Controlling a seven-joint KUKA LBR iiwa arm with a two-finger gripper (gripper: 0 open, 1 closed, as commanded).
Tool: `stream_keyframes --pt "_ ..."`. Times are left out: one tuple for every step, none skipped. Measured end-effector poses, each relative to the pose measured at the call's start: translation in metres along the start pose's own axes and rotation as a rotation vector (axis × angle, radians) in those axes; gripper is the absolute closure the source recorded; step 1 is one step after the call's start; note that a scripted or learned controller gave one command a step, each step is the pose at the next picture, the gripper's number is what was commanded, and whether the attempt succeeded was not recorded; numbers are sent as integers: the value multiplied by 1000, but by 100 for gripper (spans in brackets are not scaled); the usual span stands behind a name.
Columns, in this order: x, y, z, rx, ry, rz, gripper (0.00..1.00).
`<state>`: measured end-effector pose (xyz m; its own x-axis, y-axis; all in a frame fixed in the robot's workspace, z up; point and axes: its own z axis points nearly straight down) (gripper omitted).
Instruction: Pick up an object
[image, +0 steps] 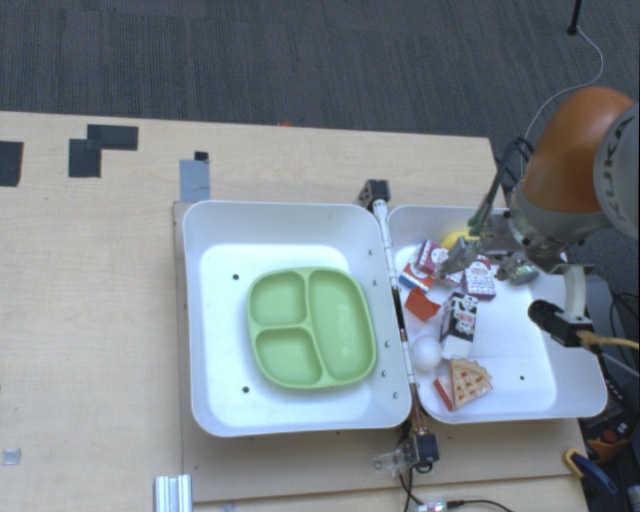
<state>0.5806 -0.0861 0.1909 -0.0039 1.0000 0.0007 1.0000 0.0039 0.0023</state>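
I see the objs clustered in the right bin (530, 395), all toward its left half. I count approx 7: a pizza-slice toy (466, 382) near the front edge, a white egg (427, 353) just left of it by the divider, a black-and-white carton (461, 318) above that, an orange-red piece (420, 303) touching the left wall area, a red-and-white carton (480, 280), another red-and-white pack (429, 258), and a yellow item (456, 239) at the back, partly hidden by the arm. Small stuff overlaps, so my count is rough.

The gripper (468, 252) sits over the back of that cluster, above the cartons. I can't tell its state; the wrist blocks it, and I see nothing clearly pinched.

Left bin (215, 330): 1 green divided plate (311, 328), 3 compartments, sitting center-right w/ white floor open round it on all sides, most on the left.

Room for moving: right half of the right bin is bare white floor, from the cartons out to the far wall. The pizza slice is close to the front rim; egg and orange piece are tight vs. the shared wall between bins. The bench (90, 330) stretches open to the left of both bins.
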Motion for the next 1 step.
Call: stream_keyframes --pt "-52 -32 91 -7 -1 1 0"
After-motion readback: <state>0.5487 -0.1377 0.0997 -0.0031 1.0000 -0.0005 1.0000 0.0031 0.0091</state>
